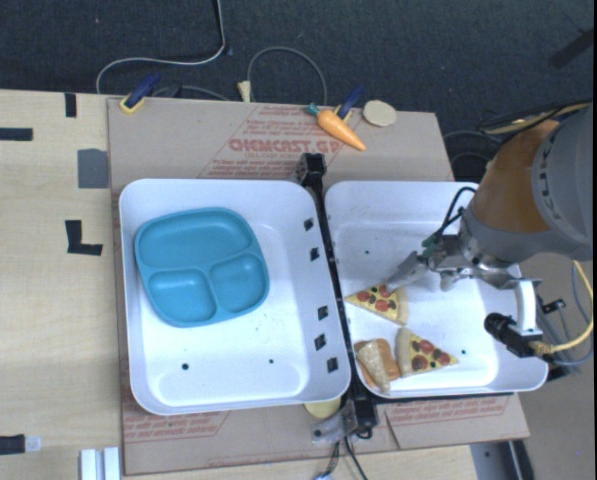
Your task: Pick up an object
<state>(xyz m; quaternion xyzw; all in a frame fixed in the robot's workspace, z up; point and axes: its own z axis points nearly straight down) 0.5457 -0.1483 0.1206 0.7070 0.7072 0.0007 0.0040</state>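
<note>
Left white bin [143, 368]: blue three-compartment plastic plate [201, 265], untouched. Right white bin [378, 203]: toy pizza slices [380, 301] and [425, 353], bread-like piece [376, 360]. We see gripper [410, 265] low, just above upper slice, likely lining up grasp; whether gripper open or closed, we cannot tell.

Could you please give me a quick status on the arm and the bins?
Gripper low in right bin, just above upper pizza slice; nothing seen held. Second pizza slice and bread near front wall. Blue plate in left bin.
</note>
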